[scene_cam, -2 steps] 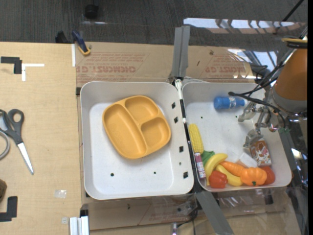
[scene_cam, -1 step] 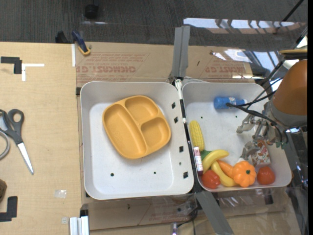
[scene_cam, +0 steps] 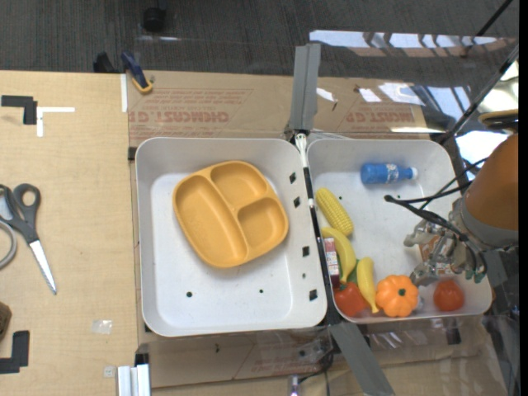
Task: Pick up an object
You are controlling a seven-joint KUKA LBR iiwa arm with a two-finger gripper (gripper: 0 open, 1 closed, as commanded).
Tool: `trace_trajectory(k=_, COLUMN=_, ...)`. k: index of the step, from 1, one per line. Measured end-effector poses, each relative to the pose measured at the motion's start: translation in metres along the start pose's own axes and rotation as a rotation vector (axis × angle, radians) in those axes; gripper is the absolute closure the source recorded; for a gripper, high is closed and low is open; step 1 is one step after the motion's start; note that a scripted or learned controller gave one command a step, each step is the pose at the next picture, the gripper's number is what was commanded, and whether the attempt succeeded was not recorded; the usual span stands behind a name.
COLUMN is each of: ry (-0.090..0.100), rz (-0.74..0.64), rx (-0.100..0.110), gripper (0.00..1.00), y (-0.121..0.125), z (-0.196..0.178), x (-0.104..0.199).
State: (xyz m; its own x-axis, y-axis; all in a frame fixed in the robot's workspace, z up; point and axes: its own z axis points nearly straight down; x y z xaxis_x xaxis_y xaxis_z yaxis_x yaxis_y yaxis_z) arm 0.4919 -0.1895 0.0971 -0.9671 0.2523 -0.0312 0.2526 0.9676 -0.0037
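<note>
Cardboard [scene_cam: 247, 110] with mirrored, unreadable print behind bins; jaws [scene_cam: 436, 258] near tomato [scene_cam: 449, 295], opening indiscernible.

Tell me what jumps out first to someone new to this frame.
The yellow divided plate, lying alone in the left bin, draws the eye first. Next comes the toy food along the right bin's left and near sides: corn, bananas, a pumpkin and a tomato, with a blue bottle at the far side. The pincer hangs just above the tomato.

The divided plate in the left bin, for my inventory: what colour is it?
Yellow-orange; the divided plastic plate shows plainly in the camera view.
</note>
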Motion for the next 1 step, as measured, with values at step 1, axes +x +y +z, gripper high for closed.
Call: trace_trajectory(k=1, ry=0.032, rz=-0.033, rx=-0.005, gripper=0.00, y=0.1009, z=0.0065, x=-0.0450)
